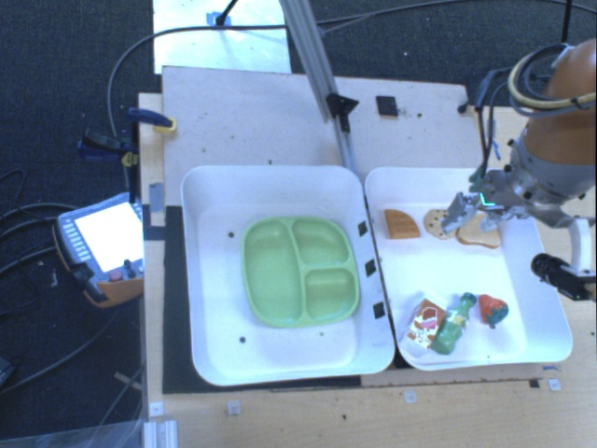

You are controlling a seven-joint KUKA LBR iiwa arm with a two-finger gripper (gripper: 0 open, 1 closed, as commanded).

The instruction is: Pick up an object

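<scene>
Holding green tray [301, 271] L bin [201, 250] | toys R bin [541, 343]

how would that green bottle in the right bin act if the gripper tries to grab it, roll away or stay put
The green bottle lies on its side, so its rounded body would probably roll or slide under a nudge. It rests against the red-and-white packet, which may block rolling that way. It looks like a small toy, so likely light and stiff.
</scene>
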